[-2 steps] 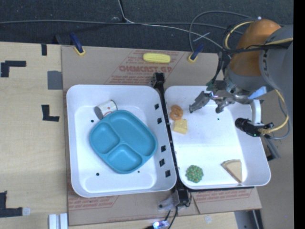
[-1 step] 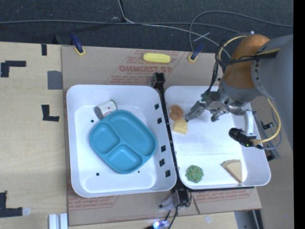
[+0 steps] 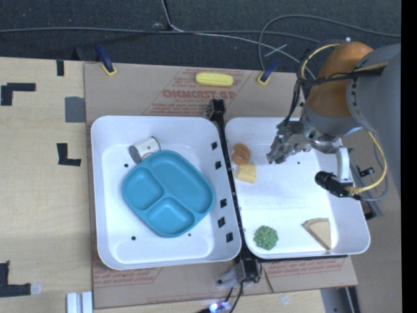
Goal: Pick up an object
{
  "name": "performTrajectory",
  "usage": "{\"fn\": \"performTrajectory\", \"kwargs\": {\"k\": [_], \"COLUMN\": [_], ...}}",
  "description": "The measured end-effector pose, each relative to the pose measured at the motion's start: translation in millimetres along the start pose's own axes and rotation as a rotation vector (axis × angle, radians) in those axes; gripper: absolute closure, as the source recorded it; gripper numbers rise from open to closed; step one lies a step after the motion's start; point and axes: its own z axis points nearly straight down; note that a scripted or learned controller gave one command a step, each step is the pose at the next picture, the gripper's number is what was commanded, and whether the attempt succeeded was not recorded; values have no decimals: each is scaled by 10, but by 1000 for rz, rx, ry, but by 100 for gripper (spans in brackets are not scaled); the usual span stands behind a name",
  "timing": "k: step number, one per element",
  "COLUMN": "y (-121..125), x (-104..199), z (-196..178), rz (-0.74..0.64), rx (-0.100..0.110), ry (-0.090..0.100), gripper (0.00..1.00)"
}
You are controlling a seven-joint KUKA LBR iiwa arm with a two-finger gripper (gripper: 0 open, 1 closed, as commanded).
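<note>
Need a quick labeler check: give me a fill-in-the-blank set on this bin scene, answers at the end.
1. The blue divided tray lies in the ____ bin.
2. The green broccoli piece lies near the front wall of the ____ bin.
3. The gripper hangs over the right bin, to the ____ of the small donut.
4. On the cardboard behind the bins lies a ____ corn cob.

Missing words: left; right; right; yellow
</note>
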Motion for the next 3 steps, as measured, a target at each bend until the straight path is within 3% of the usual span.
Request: {"fn": "performTrajectory", "kwargs": {"k": [1,2,3], "y": [22,30,84], "x": [-64,-61,410], "z": [-613,-900,-852], "rz": [2,2,-2], "rx": [-7,-5,-1], "ry": [-1,0,2], "gripper": [100,100,100]}}
